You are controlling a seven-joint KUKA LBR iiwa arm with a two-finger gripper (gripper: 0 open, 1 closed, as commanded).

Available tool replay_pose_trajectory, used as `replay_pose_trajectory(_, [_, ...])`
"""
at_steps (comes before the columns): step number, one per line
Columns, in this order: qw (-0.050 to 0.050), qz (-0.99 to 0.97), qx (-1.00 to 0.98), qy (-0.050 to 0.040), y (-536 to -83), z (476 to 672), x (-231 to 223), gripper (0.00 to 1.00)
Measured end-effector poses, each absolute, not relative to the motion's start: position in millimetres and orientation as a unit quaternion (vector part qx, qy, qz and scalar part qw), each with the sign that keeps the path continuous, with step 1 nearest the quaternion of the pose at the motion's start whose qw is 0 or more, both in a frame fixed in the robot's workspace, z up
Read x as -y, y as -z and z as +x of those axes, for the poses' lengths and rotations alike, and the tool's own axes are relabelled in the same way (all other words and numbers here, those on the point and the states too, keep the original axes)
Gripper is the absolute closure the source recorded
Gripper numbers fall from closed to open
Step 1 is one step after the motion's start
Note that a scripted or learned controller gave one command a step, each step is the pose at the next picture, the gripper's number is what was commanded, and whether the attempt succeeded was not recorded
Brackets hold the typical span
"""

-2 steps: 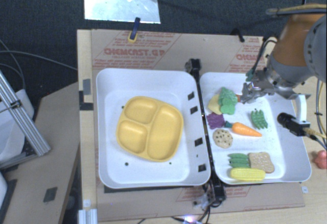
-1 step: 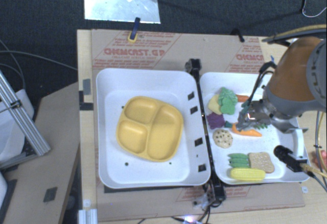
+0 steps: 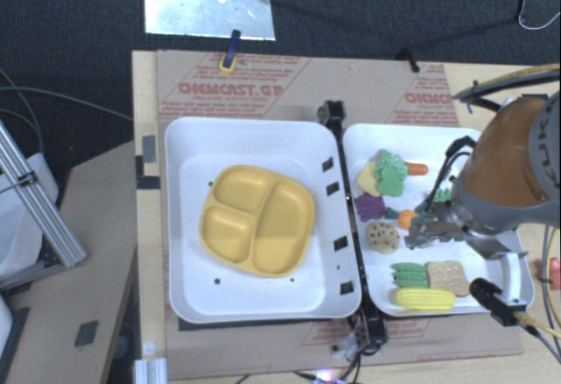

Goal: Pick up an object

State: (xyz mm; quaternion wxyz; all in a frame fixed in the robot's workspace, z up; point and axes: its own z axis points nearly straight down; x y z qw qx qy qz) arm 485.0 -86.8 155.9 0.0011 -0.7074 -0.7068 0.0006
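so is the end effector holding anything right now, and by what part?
Cannot tell. The end effector sits low in the right bin beside the cookie and orange piece; nothing visibly gripped.

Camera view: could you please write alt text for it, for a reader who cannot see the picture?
A grey and orange robot arm reaches from the right, its gripper low over toy food in the right bin: lettuce, a cookie, corn. The left bin holds a yellow divided plate.

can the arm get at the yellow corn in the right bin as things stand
Probably yes. The corn lies uncovered at the near edge of the right bin, with the toast slice and green beans just behind it. The gripper hovers close above that bin, nothing between them.
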Motion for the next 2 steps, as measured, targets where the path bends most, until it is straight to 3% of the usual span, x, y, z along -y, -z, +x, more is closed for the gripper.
replay_pose_trajectory(2, [-0.001,-0.704,0.71,0.0024,-227,487.7,-18,1.0])
